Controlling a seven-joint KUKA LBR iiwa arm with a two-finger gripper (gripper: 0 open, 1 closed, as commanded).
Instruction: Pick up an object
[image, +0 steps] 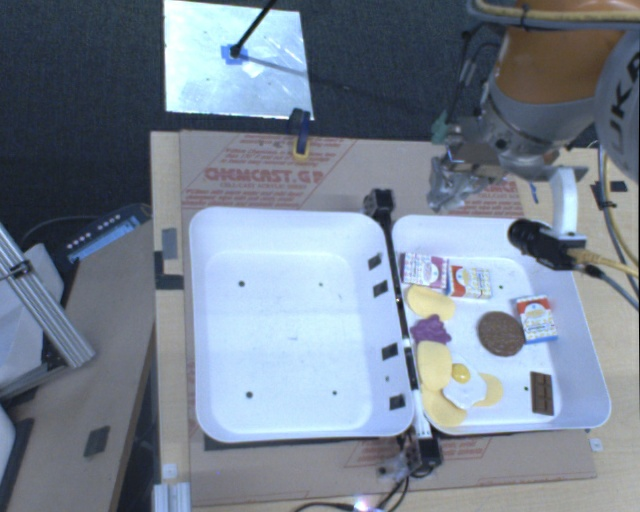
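Here, the left bin (285, 320) is the largest thing on the bench, and I see nothing lying on its white floor. The right bin (580, 350) touches it along a black divider (395, 310), and I use this divider as landmark. Just beside its upper part lies a flat white and red packet (423, 270), its long axis across the bin, away from the divider; a second packet (471, 281) continues the same line. Further from the divider are a brown round cookie (501, 334), a small carton (537, 319) with red top, a little tilted, and a dark chocolate bar (542, 393) with its long axis parallel to the divider. Close against the divider lie yellow pieces (430, 301), a purple piece (429, 328) and a fried egg (464, 388).

The gripper (450, 190) hangs above the bin's far rim, a little away from the divider's top end. I cannot tell how its fingers stand; nothing visible is held. The far-right corner of this bin has free floor.
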